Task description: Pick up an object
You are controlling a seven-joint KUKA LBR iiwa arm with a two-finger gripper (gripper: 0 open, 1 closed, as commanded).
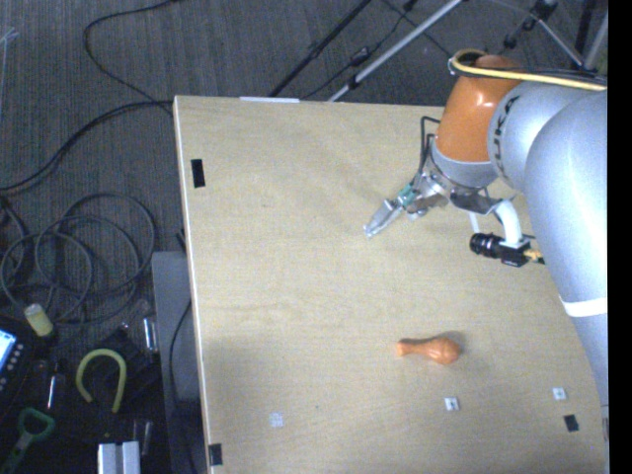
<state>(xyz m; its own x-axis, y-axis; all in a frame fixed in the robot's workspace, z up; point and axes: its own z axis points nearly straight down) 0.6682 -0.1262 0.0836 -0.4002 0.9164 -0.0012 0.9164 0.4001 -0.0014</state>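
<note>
Orange pear-shaped object (432, 350) alone on the bench (296, 265), well apart from the apparently closed, empty gripper (380, 223).

Grey arm (563, 186) reaches in from right; pincer (380, 223) angled down-left, empty.

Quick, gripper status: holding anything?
Gripper: nothing between the fingers; open or shut cannot be told. Orange object lies on the bench, apart from it.
</note>
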